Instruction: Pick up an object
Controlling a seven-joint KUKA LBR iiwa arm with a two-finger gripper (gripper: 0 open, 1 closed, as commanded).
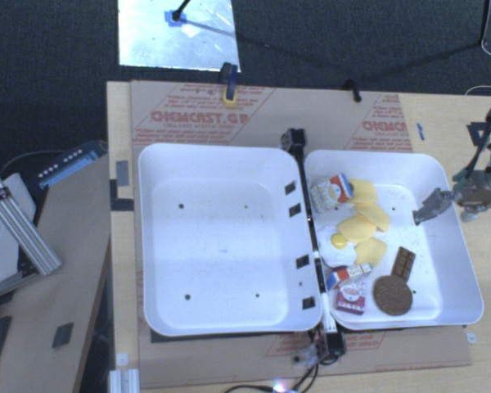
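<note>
The right bin holds a pile of toy food along its left side. A small milk carton lies at the top of the pile, with several yellow chip-like pieces beside it. Below them sit a fried egg, a small bottle and a red packet. A chocolate bar and a round brown cookie lie toward the front. My gripper hangs over the bin's right part, to the right of the pile and apart from it, holding nothing that I can see.
The left bin stands beside the right one, with a black clamp strip between them. Both rest on a cardboard sheet. A shiny metal plate lies at the back. Cables cross the dark floor behind.
</note>
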